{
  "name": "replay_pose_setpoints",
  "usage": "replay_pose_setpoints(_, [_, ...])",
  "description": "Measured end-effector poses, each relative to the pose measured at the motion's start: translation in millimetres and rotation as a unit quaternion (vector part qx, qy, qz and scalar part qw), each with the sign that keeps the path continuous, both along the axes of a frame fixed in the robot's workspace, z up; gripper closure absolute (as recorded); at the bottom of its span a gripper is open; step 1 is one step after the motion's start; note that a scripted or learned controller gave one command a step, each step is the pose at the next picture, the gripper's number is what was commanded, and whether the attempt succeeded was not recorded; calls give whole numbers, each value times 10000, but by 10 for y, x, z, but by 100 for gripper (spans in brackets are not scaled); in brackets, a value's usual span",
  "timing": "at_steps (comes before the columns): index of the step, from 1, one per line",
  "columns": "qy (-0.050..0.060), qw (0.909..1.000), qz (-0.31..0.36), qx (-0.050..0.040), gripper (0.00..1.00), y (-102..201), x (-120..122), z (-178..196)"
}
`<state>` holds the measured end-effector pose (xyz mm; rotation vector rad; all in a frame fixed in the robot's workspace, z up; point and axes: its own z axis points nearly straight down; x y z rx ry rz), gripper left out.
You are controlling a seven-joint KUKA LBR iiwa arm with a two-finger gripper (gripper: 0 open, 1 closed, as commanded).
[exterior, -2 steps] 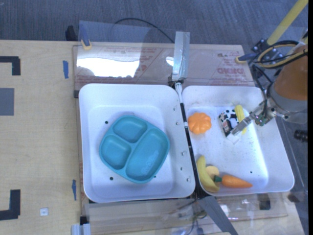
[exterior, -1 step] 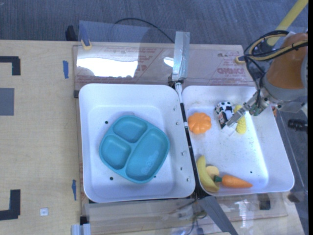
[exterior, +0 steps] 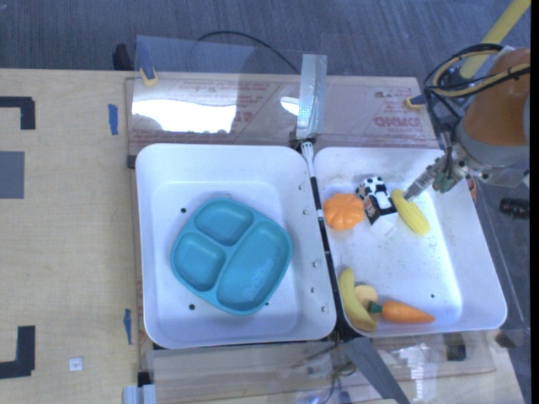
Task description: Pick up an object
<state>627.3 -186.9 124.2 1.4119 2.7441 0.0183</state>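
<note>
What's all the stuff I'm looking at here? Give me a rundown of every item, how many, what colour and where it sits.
bins: two, white, shallow, side by side on the bench.
divided plate: one, blue, three compartments, in the middle of the left bin.
toy pumpkin: one, orange, upper left part of the right bin.
black-and-white toy: one, just right of the pumpkin; too small to identify.
toy corn cob: one, yellow, right of the black-and-white toy.
toy banana: one, yellow, lower left part of the right bin.
toy carrot: one, orange, beside the banana.
clear panel: one, transparent, behind the bins.
robot arm: one, grey and orange, reaching in from the right; its jaws hang by the corn cob's upper end.
</note>
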Motion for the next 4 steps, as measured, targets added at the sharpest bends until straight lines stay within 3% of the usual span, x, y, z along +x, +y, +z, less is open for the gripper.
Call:
replay_pose_setpoints(1, [22,10000,-1,7,0,3,-12,-24])
replay_pose_setpoints(2, [264,9980,571,57,0,-71,-256,-378])
replay_pose_setpoints(3, [213,9982,564,43,100,-75,-228,-244])
replay_pose_setpoints(4, [210,9997,47,67,100,632,-474,747])
